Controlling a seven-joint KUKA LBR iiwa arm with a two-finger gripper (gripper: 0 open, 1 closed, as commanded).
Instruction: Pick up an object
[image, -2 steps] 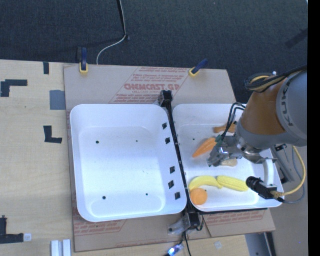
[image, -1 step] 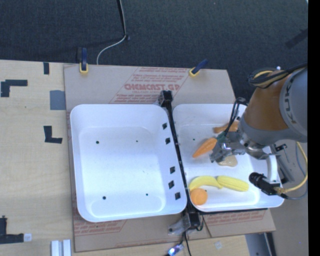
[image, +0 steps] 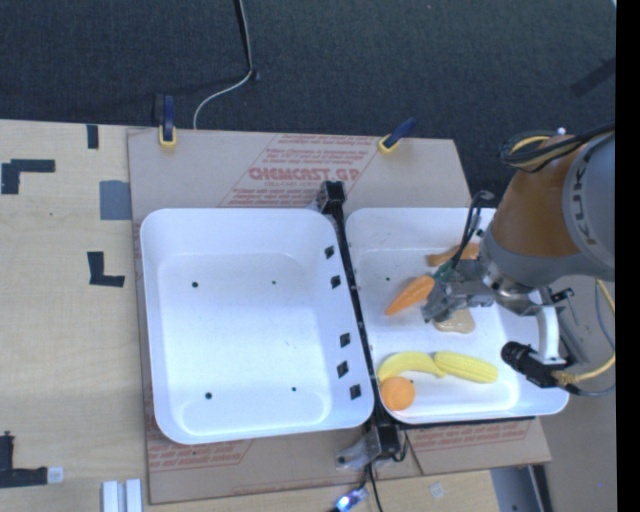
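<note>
My gripper (image: 447, 301) reaches into the right bin (image: 400, 240) from the right and hangs low over its middle. An orange carrot (image: 410, 295) lies just left of the fingertips, touching or nearly touching them. A tan, flat object (image: 456, 322) lies right under the gripper, partly hidden. Another orange piece (image: 447, 257) peeks out behind the wrist. At the bin's front lie a yellow banana (image: 410, 364), a yellow corn cob (image: 467, 367) and a small orange ball (image: 398, 394).
The left bin (image: 240, 320) sits beside the right one, split from it by a black divider rail (image: 343, 290). Both rest on a cardboard sheet (image: 290, 165) held by clamps at the back. The arm's bulky orange-banded wrist (image: 535, 215) overhangs the right bin's right side.
</note>
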